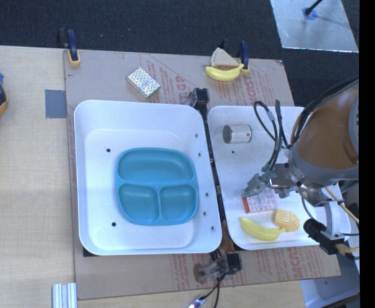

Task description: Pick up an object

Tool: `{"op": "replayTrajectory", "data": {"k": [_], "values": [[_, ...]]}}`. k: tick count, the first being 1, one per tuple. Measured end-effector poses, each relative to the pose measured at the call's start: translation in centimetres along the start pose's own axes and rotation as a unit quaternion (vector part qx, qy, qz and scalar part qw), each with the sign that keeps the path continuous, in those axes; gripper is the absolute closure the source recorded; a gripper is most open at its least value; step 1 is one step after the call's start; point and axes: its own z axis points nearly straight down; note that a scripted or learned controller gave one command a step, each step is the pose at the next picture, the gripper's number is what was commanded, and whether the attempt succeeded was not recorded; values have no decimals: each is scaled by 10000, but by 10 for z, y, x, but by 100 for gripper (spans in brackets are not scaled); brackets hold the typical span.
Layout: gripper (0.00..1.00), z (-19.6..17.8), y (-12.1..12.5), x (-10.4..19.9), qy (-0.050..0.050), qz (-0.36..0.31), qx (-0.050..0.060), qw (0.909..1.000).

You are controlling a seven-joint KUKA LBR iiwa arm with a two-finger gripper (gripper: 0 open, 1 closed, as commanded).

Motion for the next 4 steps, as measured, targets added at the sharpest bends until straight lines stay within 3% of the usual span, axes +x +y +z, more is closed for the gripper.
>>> {"op": "replayTrajectory", "data": {"k": [1,2,3,4], "values": [[0,46,32,-39,-7,2,-40,10000],[0,54,101,-11,-3,-4,-16,10000],[0,55,26,-2,0,2,-6,10000],[0,54,63,-4,0,7,-19,10000]]}}
